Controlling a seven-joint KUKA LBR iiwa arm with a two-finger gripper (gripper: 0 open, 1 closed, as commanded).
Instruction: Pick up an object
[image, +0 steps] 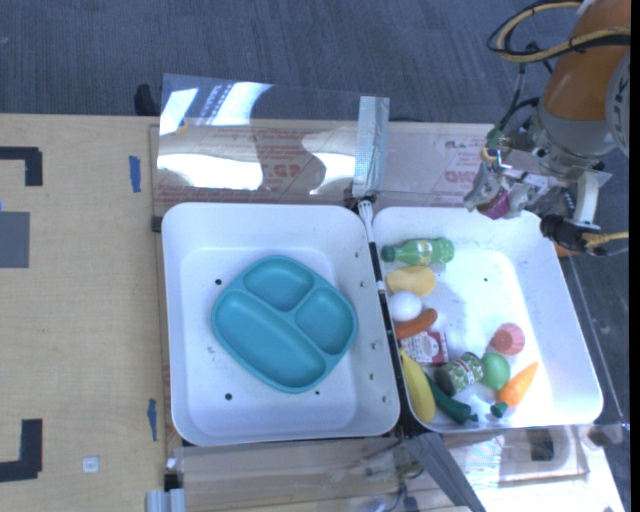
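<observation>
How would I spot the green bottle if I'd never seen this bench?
Find the right bin, the one crowded with toy food. At its far edge, close to the divider between the two bins, the green bottle lies on its side just above a yellow piece. It is the only green thing up there; the other green pieces sit near the bin's front.

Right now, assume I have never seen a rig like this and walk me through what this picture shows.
One camera looks down at a slant on a bench with two shallow white bins. The left bin holds a teal divided plate. The right bin holds toy food: a green bottle, a banana, a white egg, a carrot and more. The grey and orange robot arm reaches in from the right. Its gripper hangs over the right bin's far edge, with something purplish at its tip; whether it is truly gripped, I cannot tell.
</observation>
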